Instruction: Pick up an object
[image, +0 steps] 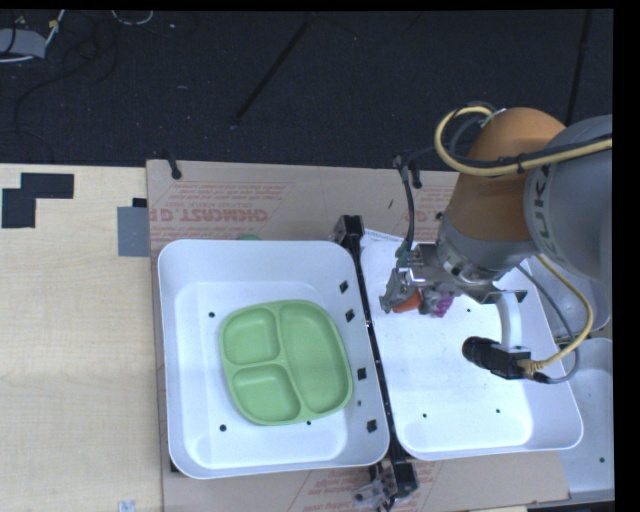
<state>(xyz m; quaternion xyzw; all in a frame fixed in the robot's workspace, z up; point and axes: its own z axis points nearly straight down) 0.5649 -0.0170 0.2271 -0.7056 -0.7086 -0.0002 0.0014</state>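
Note:
My gripper (403, 288) hangs low over the far left part of the right bin (470, 420), under the arm's orange band. A small orange-red object (400, 305) shows right at its lower tip, and a small purple object (438, 304) lies just to the right of it, partly under the wrist. Whether either one is held is hidden by the gripper body. A green divided plate (285, 360) lies flat in the middle of the left bin (190, 290), well away from the gripper.
A black divider (365, 330) runs between the two bins. The bins rest on a cardboard sheet (260, 200) on the wooden bench (70, 330). The white floor of the right bin stretches toward the near edge.

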